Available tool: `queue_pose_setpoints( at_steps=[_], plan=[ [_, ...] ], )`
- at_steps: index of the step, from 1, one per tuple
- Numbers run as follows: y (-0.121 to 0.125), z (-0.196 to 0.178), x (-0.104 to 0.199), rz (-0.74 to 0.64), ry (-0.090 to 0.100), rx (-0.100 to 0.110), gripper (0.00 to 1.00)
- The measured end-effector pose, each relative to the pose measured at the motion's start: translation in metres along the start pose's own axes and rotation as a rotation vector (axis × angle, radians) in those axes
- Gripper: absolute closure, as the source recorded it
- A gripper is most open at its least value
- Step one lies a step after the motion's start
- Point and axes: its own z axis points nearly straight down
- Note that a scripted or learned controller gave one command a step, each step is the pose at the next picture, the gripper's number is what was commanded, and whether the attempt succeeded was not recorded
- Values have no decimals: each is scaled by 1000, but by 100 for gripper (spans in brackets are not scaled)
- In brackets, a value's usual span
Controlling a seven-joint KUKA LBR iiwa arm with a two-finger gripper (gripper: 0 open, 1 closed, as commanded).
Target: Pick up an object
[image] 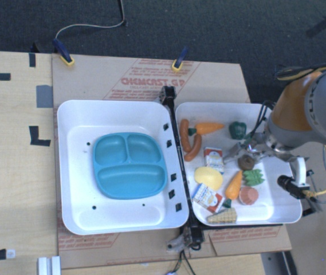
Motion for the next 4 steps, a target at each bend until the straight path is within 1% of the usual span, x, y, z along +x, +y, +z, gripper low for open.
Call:
queue_pose_setpoints(
  at_steps=[1,2,3,4],
  plan=[
    [-42,0,26,0,-1,-3,0],
    [-83,0,87,-1,1,-2,0],
    [-82,-10,85,1,-2,-4,100],
    [-51,-118,158,-3,3,1,100]
  ],
)
